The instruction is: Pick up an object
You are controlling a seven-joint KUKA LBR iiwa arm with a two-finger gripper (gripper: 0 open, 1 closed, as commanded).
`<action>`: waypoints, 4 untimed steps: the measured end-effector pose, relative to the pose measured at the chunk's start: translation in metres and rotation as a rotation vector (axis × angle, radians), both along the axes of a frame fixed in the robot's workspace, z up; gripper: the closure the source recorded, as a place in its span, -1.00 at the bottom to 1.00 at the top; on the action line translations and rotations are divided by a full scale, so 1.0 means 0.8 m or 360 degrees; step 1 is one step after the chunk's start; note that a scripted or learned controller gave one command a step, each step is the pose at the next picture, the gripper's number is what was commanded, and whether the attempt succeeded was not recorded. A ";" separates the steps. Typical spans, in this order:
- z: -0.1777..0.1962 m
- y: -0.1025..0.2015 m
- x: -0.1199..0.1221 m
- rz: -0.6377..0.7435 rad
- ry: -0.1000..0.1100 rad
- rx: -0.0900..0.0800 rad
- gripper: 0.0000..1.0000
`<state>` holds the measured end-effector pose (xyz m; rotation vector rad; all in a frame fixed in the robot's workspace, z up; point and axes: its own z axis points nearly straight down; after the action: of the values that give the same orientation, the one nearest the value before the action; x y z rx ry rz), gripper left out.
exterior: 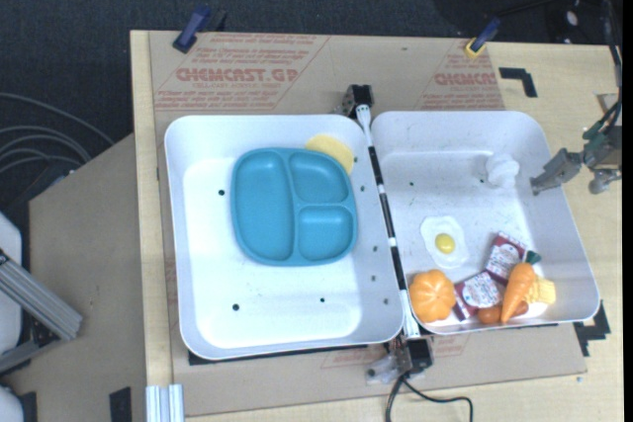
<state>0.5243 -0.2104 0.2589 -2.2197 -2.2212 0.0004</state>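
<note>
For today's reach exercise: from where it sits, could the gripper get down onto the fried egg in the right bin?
Probably yes. The fried egg lies flat on bare bin floor, apart from the other food, with nothing over it, and the gripper sits at that bin's right rim.

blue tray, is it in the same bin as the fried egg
No, the blue tray lies in the left bin, while the fried egg lies in the right bin.

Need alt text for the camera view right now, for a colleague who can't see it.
The tool hovers at the right bin's right rim, holding nothing. That bin holds a toy fried egg, an orange fruit, a carrot and small packets; the left bin holds a blue divided plate.
</note>
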 end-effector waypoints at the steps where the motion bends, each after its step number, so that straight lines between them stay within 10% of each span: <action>1: -0.205 -0.012 0.017 0.0004 -0.0003 0.0008 -1.00; 2: -0.217 0.056 0.031 0.0001 0.0001 0.0002 -1.00; 3: -0.070 0.098 0.084 0.0001 -0.0006 -0.0002 -1.00; 4: -0.079 0.067 0.160 0.0000 -0.0003 -0.0003 -1.00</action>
<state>0.6523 -0.1570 0.1958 -2.2214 -2.2234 0.0001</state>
